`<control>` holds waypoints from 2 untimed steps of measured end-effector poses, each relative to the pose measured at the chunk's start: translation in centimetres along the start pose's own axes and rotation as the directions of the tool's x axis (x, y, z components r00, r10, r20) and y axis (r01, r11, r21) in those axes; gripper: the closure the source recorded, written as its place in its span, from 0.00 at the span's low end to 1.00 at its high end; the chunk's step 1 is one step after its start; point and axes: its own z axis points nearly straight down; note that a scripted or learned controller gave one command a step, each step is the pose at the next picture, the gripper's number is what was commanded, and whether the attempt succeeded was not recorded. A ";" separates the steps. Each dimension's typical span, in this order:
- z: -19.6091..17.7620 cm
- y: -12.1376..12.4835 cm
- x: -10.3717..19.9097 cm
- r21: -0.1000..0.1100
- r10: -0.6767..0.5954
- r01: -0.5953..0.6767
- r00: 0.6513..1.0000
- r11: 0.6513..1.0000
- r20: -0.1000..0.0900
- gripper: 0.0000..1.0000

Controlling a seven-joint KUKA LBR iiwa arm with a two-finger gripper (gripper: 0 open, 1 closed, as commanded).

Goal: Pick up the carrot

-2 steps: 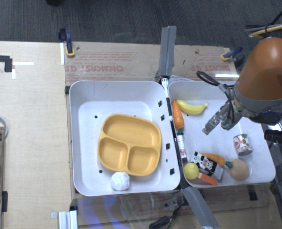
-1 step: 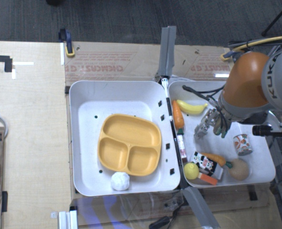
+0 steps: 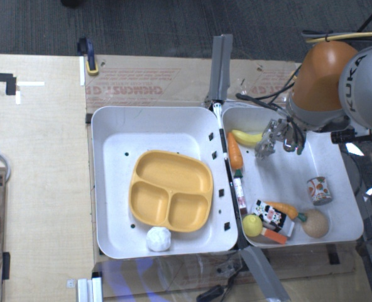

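1. In the right half of the frame, the gripper point(image 3: 280, 141) hangs over the upper part of the right bin point(image 3: 343, 168). Nothing is between its fingers, and they look a little apart.
2. The carrot point(image 3: 235, 151) lies along the left wall of the right bin, well to the left of the gripper. It points up and down in the frame.
3. A banana point(image 3: 247, 137) lies just beside the top of the carrot, between the carrot and the gripper.
4. A small can point(image 3: 319, 190) stands near the right side of this bin.
5. At the bottom of this bin sit a yellow lemon point(image 3: 251, 225), a small box point(image 3: 272, 217) and a brown round thing point(image 3: 315, 224).
6. The left bin point(image 3: 110, 168) holds a yellow plate point(image 3: 171, 190) with three parts.
7. A white ball point(image 3: 159, 238) sits just under the plate.
8. Both bins rest on the desk point(image 3: 35, 168).
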 end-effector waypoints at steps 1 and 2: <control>-0.1 1.2 -1.1 0.000 -0.336 0.336 0.942 0.942 0.003 1.00; -0.1 -7.6 -4.5 0.001 -0.470 0.470 0.882 0.882 0.004 1.00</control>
